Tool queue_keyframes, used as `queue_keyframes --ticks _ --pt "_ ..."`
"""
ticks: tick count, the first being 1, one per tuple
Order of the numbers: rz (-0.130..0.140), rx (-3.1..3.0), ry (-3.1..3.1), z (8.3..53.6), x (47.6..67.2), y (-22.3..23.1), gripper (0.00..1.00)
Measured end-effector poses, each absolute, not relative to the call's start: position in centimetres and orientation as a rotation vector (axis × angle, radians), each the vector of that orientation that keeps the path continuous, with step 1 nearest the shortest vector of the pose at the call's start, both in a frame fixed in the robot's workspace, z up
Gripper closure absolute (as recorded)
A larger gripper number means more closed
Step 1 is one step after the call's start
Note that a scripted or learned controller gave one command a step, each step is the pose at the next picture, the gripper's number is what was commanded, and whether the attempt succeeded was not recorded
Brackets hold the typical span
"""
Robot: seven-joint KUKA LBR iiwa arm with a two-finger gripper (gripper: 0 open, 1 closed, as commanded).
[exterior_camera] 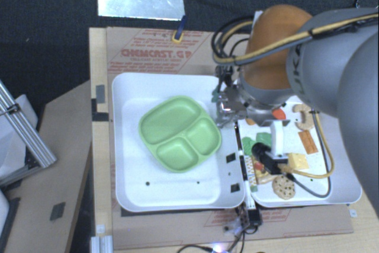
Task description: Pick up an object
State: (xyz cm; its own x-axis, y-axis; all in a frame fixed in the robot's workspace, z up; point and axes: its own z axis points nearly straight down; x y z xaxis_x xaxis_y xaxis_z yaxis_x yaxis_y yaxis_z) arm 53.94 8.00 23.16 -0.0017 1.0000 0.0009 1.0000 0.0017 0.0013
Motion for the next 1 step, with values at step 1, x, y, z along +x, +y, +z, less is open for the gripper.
queue_keyframes --ticks 1 --pt "-0.001 2.221 2.221 22.92 53.00 6.82 1.00"
